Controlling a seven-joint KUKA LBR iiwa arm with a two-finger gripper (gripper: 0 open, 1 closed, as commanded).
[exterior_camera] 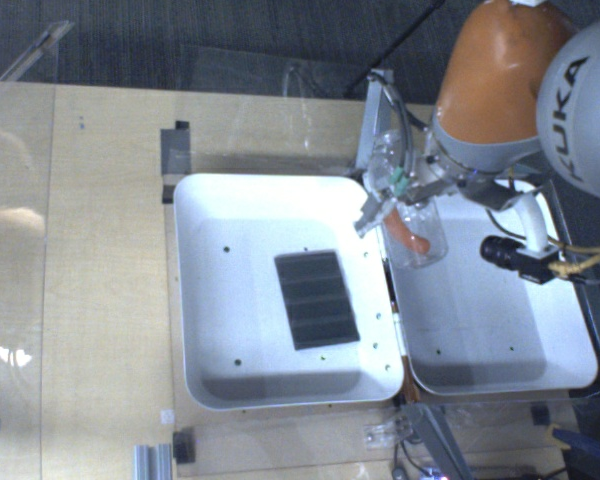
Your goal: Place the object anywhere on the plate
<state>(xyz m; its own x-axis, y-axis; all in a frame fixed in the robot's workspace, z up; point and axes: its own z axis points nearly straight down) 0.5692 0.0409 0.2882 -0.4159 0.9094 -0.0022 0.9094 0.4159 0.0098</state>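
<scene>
Pincer (395, 208) hangs above seam between bins, at upper edge. Orange object (406, 234) sits between transparent fingers, so pincer appears clamped on it, though clear plastic blurs contact. Dark plate (317, 299) lies in left bin (220, 218), down-left of pincer, long axis slanting top-left to bottom-right. Plate flat, unobstructed, bin floor bare around it. Right bin (500, 338) sits under arm. Bench (90, 268) pale wood.

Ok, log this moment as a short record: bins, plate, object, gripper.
bins: left bin and right bin, side by side
plate: dark ribbed rectangle, flat in the left bin, nothing on it
object: small orange-red item near the right bin's upper left corner
gripper: above the rim between the bins, close over the item; grasp not discernible
</scene>
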